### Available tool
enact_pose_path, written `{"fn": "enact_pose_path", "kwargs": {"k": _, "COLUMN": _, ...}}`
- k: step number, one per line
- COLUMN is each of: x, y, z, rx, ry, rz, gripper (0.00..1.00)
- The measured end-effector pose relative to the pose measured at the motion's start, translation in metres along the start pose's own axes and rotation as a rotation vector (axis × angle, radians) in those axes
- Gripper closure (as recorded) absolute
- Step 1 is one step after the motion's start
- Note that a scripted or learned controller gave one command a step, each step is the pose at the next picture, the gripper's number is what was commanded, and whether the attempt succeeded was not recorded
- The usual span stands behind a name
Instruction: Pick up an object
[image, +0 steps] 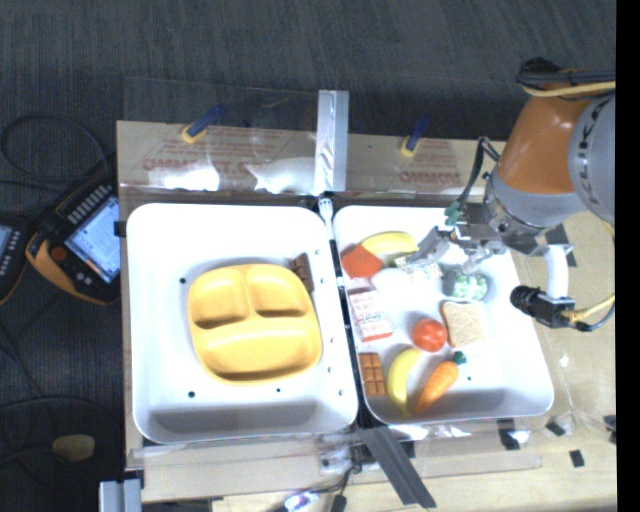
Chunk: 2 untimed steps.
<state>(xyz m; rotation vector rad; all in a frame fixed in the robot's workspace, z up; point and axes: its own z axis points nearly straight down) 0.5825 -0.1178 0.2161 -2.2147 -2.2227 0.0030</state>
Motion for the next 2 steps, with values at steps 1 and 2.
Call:
{"fn": "enact_pose_path", "kwargs": {"k": 1, "x": -0.009, "y": 0.033, "z": 0.011, "rx": 0.001, "ry": -0.001, "rz": 0.276, "gripper": 0.0}}
{"fn": "enact_pose_path", "kwargs": {"k": 2, "x": -0.004, "y": 0.056, "z": 0.11, "rx": -0.013, "ry": -0.006, "rz": 0.306, "gripper": 0.0}}
